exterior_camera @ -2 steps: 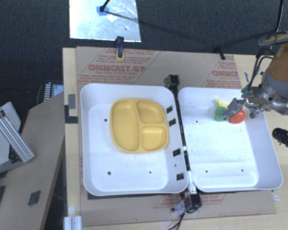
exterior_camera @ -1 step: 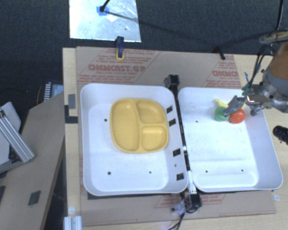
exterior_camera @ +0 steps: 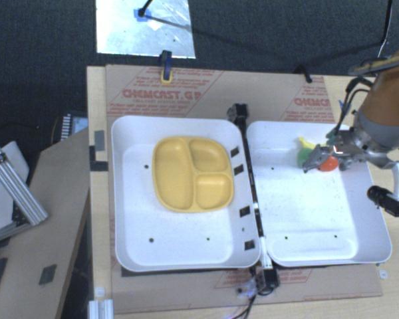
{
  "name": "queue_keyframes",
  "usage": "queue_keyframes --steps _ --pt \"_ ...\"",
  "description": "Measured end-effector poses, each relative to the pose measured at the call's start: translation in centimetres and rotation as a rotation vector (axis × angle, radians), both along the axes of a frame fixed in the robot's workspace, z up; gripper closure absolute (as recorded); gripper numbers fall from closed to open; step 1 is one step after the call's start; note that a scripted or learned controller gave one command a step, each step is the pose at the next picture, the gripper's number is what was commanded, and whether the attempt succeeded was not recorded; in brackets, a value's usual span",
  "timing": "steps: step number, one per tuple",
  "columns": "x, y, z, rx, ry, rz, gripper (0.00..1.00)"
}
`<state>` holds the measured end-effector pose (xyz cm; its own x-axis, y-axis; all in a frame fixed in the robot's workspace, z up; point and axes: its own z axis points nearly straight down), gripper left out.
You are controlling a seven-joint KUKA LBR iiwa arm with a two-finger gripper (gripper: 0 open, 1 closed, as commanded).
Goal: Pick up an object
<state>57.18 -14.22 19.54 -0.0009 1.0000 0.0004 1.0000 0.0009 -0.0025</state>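
Nearest the camera sits the front rim of the two white bins, with a small clamp [exterior_camera: 265, 279] and its wires at the seam between them on the table's [exterior_camera: 206, 88] front edge. In the left bin [exterior_camera: 130, 244] lies a yellow divided plate [exterior_camera: 191, 174], three compartments, flat and square to the bin, well apart from the work. In the right bin [exterior_camera: 319, 244], close to its far right corner, a small cluster of toys rests on the floor: a green piece [exterior_camera: 308, 157], a yellow one [exterior_camera: 306, 143] just behind it, and an orange-red one [exterior_camera: 328, 165] touching or nearly touching the green. The arm [exterior_camera: 386, 108] reaches in over the bin's right edge, and the hand [exterior_camera: 319, 159] is down among these pieces, its grey tip against the green and orange ones. Whether its fingers are apart or together cannot be told, since the toys and the hand's own body crowd that spot, and nothing can be said to be held. The step in hand appears to be closing on one of the cluster. To do it well, the hand should likely settle on a single piece, probably the green or orange one, and straddle it squarely rather than pinching two at once. It should then rise straight up, clear of the bin's near wall, so that a neighbour does not knock the piece loose.
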Motion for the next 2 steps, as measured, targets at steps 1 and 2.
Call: queue_keyframes --steps 1,2 --pt "-0.8 0.6 -5.8 0.001 0.001 0.000 0.00" --pt "-0.8 0.6 -11.0 0.001 0.000 0.000 0.00"
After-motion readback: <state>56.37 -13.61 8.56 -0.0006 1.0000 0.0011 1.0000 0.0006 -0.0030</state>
